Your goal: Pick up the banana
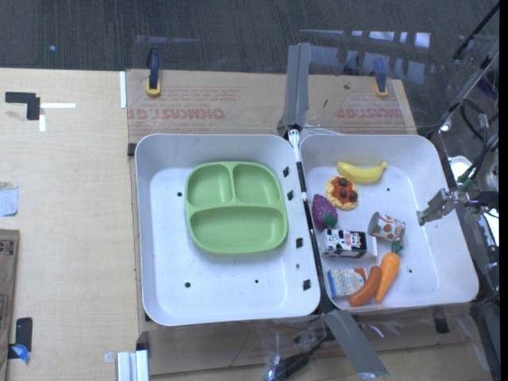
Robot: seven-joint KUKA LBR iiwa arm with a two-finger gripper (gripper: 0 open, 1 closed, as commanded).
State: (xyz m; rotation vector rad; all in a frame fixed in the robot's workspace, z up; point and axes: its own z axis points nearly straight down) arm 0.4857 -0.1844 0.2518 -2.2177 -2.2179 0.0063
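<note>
The yellow banana (pixel 361 170) lies on its side at the far end of the right bin (pixel 421 159), just behind a small tart topped with berries (pixel 343 191). My gripper (pixel 436 208) shows as a small grey shape over the right bin's right side. It is well to the right of the banana, a little nearer the front, and apart from it. Nothing is seen held in it.
The right bin also holds purple grapes (pixel 322 210), a cow-patterned carton (pixel 345 243), a strawberry-print carton (pixel 386 228), two carrots (pixel 381 276) and a small packet (pixel 342 280). A green divided plate (pixel 236 206) lies in the left bin (pixel 159 236). Cables and frame parts crowd the right edge.
</note>
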